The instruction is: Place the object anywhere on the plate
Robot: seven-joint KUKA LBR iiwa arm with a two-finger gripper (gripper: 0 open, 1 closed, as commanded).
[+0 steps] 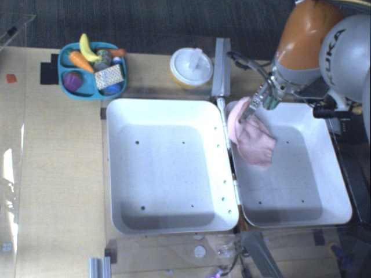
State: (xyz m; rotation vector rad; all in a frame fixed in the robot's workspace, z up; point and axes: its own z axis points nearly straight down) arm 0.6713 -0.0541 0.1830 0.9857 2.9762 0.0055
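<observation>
A pink cloth (254,138) hangs crumpled over the left side of the right bin (301,207), its upper edge overlapping the rim between the two bins. My gripper (253,108) reaches down from the upper right and is shut on the cloth's top fold. The cloth droops below the fingers. A blue divided plate (65,68) sits on the bench at the far left, beyond the left bin, holding a toy banana, a carrot and other toy food.
The left bin (168,213) lies between the cloth and the blue plate. A round white and yellow lidded container (191,67) stands behind the bins near a grey metal post (219,68). A black block (48,72) sits left of the plate.
</observation>
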